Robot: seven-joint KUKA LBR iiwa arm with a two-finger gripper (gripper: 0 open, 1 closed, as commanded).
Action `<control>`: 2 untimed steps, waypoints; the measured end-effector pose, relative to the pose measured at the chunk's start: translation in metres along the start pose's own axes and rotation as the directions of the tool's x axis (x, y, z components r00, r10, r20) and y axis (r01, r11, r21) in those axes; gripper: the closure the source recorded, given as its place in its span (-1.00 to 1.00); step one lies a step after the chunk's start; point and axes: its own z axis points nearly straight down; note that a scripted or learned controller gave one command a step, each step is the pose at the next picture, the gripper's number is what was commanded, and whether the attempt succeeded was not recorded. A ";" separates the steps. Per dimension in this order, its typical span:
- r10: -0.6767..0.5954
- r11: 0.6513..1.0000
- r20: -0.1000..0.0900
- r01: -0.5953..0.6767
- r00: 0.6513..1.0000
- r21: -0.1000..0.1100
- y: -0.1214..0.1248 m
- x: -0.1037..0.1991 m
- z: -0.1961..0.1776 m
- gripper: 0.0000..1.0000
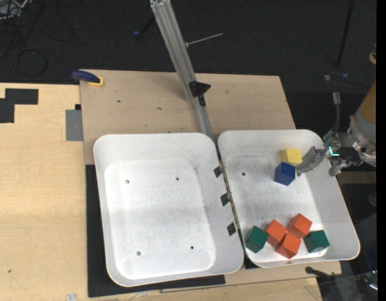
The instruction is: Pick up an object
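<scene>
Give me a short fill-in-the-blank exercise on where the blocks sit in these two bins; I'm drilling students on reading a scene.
1. All the blocks lie in the ____ bin of the camera view.
2. The yellow block sits just above a ____ block.
3. Near the bin's front edge, three orange blocks lie between two ____ blocks.
4. The gripper hovers just right of the ____ block.

Missing words: right; blue; green; yellow
</scene>
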 end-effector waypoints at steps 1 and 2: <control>0.000 1.000 0.001 0.000 1.000 -0.004 0.001 -0.001 -0.002 -1.00; 0.000 1.000 0.000 0.000 1.000 0.000 0.007 -0.004 0.045 -1.00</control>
